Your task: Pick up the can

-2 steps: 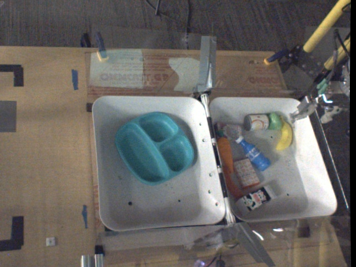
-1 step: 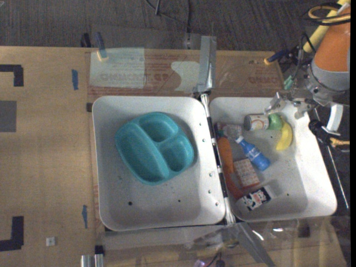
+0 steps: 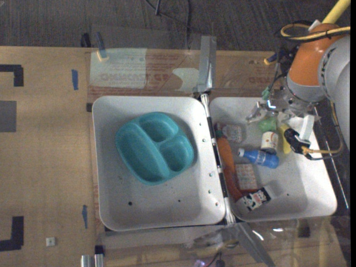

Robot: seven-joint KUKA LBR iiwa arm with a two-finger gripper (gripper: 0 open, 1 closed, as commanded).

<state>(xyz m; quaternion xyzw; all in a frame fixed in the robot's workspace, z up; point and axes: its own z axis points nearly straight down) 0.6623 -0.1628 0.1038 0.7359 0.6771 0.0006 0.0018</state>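
- Can (image 3: pixel 270 142): small, white-bodied with a label band, standing in the right bin (image 3: pixel 311 199), in that bin's upper middle part.
- Blue bottle (image 3: pixel 260 158) lies on its side just below the can, its cap end pointing toward the divider between the bins.
- Green object (image 3: pixel 268 124) sits just above the can, touching or nearly touching it; which cannot be judged.
- Yellow item (image 3: pixel 286 139) lies just to the can's right, partly covered by the arm's cabling.
- Gripper (image 3: pixel 261 111) hangs above and slightly left of the can, over the green object; no item is seen between its fingers. Whether the fingers are spread or pressed together cannot be told at this angle.
- Orange band (image 3: pixel 312 65) of the arm is up and to the right of the can.
- Orange carrot-shaped piece (image 3: pixel 227 159) lies left of the can, along the divider.
- Clear packet (image 3: pixel 232 132) rests left of the can, near the bin's top-left corner.
- Patterned packet (image 3: pixel 246 176) and a black-and-white carton (image 3: pixel 256 199) lie below the can, beyond the bottle.
- Teal divided plate (image 3: pixel 155 147) sits well to the can's left, in the left bin (image 3: pixel 111 193).
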